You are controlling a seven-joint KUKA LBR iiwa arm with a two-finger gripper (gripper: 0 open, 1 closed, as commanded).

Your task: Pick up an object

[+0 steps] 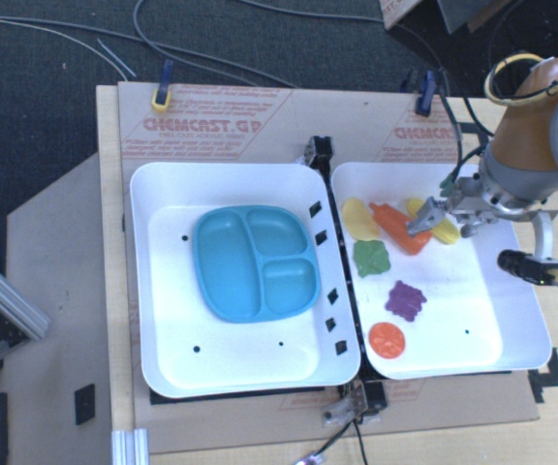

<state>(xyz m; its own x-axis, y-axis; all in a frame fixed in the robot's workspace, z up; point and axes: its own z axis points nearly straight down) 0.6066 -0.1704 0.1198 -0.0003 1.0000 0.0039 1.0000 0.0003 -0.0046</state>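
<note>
My gripper [426, 223] is low in the right bin [511, 337], reaching in from the right. It is at the right end of an orange carrot-shaped toy [395, 227] that lies slanted in the bin's upper left. A small yellow piece [446, 232] shows just beside and partly under the gripper. A yellow toy [358, 218] lies left of the carrot. Below them sit a green piece [371, 257], a purple piece [406, 300] and a round orange-red piece [387, 340].
The left bin [163, 347] holds a blue divided plate [256, 261]. A black divider with clips [332, 260] runs between the bins. The arm's wrist and a black cable fitting [526, 264] hang over the right bin's right side.
</note>
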